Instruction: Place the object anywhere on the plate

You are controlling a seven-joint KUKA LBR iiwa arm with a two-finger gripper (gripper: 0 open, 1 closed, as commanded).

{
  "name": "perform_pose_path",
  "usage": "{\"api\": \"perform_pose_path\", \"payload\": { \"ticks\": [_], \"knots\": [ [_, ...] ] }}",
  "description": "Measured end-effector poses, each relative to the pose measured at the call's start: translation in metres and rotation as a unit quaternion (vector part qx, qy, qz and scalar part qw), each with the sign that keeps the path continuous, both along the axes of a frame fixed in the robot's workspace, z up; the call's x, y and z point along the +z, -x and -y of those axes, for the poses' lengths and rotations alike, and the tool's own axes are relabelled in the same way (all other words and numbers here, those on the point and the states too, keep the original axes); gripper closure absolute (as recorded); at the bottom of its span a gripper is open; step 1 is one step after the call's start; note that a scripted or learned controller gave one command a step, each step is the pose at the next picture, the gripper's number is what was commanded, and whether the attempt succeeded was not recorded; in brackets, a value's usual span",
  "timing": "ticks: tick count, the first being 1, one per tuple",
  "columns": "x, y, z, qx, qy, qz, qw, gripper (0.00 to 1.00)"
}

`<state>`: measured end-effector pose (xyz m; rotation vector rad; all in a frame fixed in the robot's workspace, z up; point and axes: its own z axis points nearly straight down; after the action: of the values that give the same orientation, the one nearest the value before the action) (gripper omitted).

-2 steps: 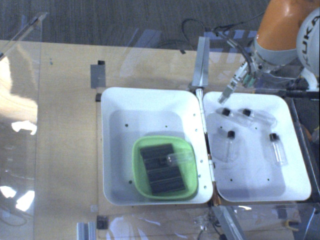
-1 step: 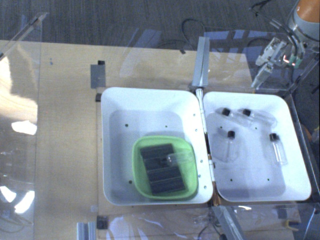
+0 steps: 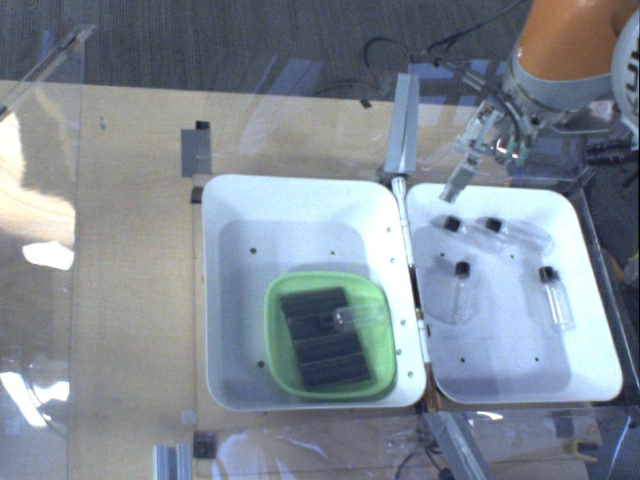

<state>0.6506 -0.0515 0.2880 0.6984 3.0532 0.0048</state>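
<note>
While the gripper [image 3: 453, 190] hangs over the right bin's [image 3: 590, 368] back-left corner, can't tell its jaw state; vials [image 3: 457, 290] sit below, green plate [image 3: 274, 308] w/ one vial in left bin.

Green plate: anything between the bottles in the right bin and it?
The bottles lie in the right bin; the green plate sits in the left bin. Between them stand the two bins' adjoining rims. The plate already bears dark blocks and a clear bottle.
</note>
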Motion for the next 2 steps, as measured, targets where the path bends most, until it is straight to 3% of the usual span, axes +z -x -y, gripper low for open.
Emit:
{"api": "perform_pose_path", "payload": {
  "ticks": [1,2],
  "knots": [
    [-0.026,0.014,-0.06,0.003,-0.0004,0.0,1.0,0.0],
    [-0.03,0.044,-0.114,-0.006,-0.0009,-0.001,1.0,0.0]
  ]
}}
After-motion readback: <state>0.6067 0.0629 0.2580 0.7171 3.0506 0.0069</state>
